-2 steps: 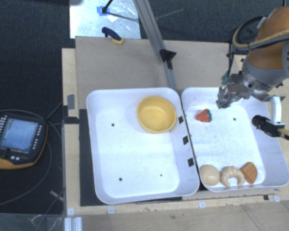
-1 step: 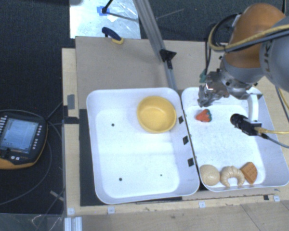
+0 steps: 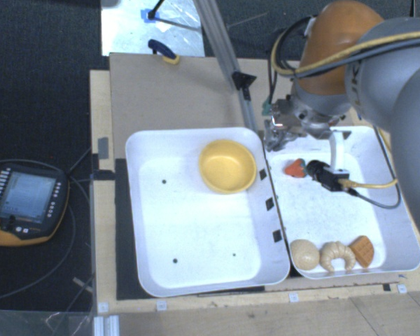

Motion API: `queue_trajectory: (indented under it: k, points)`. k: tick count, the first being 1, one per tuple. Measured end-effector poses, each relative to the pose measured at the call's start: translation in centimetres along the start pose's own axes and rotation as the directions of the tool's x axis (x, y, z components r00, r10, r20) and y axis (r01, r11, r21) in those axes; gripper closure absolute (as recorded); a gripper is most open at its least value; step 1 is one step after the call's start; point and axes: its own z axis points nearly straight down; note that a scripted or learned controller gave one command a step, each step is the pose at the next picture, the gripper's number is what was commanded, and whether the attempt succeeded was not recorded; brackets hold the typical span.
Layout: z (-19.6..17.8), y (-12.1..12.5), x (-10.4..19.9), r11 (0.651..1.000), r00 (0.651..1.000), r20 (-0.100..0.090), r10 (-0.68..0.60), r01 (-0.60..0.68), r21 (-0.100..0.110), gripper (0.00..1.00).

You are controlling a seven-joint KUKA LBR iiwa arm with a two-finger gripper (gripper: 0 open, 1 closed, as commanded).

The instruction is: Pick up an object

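Scanning from the far left, you will find a grey and yellow teach pendant with a pale screen (image 3: 22, 205) lying on the dark floor, well away from the gripper (image 3: 274, 137) and outside the work. Next comes the left shallow white plastic bin (image 3: 189, 250), and in its upper part sits a round yellow plastic bowl (image 3: 227, 165), just to the left of the gripper and slightly below it in the view. The gripper itself hangs at the upper left corner of the right shallow white plastic bin (image 3: 392, 222), close to the wall between the two bins; whether it is released or clenched cannot be told from here, and nothing is seen in its grasp. Your nearest candidate is the small red-orange wedge-shaped object (image 3: 295, 167), lying just to the gripper's right and a little below it, its long axis running roughly left to right. Further off, along the bin's near wall, lie a pale round bread roll (image 3: 305, 254), a tan croissant-shaped piece (image 3: 337, 255) and a brown waffle-patterned piece (image 3: 362, 250), side by side.
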Motion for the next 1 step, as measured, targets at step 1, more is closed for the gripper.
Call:
queue_trajectory:
  k: [1]
  points:
    - [-0.40, 1.92, 5.30, 1.000, 1.000, 0.000, 0.000, 0.000, -0.001, 1.00]
